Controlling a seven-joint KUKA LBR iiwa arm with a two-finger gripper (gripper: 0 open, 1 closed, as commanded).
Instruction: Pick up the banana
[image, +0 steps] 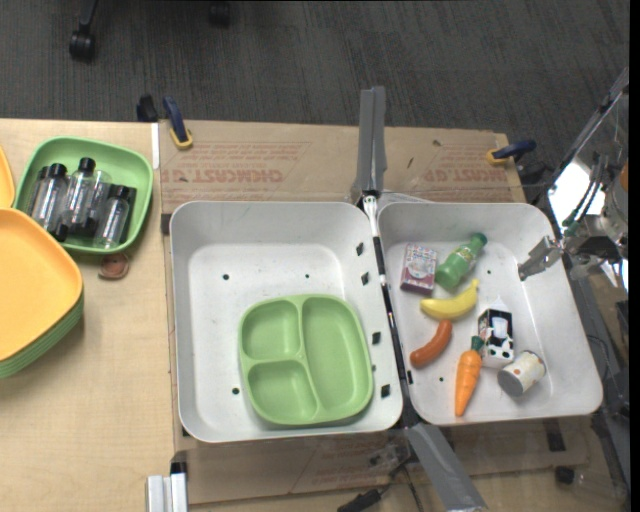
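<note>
On the worktop (90, 420), stacked orange plates (30, 285) sit at the far left beside a green square dish (135, 185) holding small dark-capped bottles (80, 200). The left bin (200, 250) holds a green divided tray (305, 358) lying flat near its front. In the right bin (560, 340), the banana (450, 302) lies near the middle, just below a pink carton (419, 268) and a tilted green bottle (460, 260). A red sausage (432, 343) lies just in front of the banana, with a carrot (466, 380), a black-and-white toy cow (495, 335) and a small white cup (522, 371) to its right. The end effector (540, 258) hangs at the right bin's far right rim, well apart from the banana; whether its fingers are spread or closed cannot be told.
</note>
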